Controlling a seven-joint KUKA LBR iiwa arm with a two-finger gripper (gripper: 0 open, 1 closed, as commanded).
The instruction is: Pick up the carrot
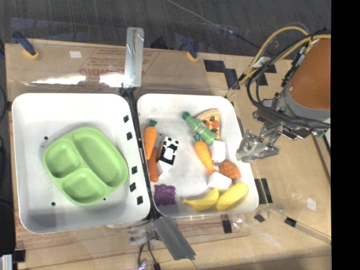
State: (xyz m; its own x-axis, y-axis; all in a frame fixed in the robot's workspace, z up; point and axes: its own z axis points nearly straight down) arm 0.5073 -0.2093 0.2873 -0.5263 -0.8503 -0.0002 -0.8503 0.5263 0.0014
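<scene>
- Hovering outside the right bin (185, 101), the gripper (254, 149) sits just beyond that bin's right wall, over the bench (292, 196) rather than over any item. No object lies between its metal parts; how wide the pincer stands cannot be told at this angle and size.
- The arm (309, 77) enters from the right, with its orange section above the wrist and cables looping over it. This posture reads as a staging position, clear of the bin contents.
- Two carrot-like items lie in the right bin. One carrot (150, 142) rests against the left wall, lengthwise along it, with a reddish item (153, 170) touching its lower end. A second carrot (203, 155) lies near the bin's middle, tilted, with its green top toward a green bottle (196, 126) and a pizza slice (211, 121).
- The second carrot is crowded: a white block (219, 150) sits just beside it, and an orange-brown item (229, 169) and another white block (219, 180) lie near its tip. A grasp across its bare mid-length appears the likeliest to avoid neighbours.
- The carrot at the wall offers little room on its wall side, so a descent there risks finger contact with the bin.
- Other contents: black-and-white block (168, 150), grapes (165, 193), banana (203, 200), lemon (232, 196).
- The left bin (67, 103) holds a green divided plate (84, 165), apart from the task.
- Task status by judgement: approach not yet made.
</scene>
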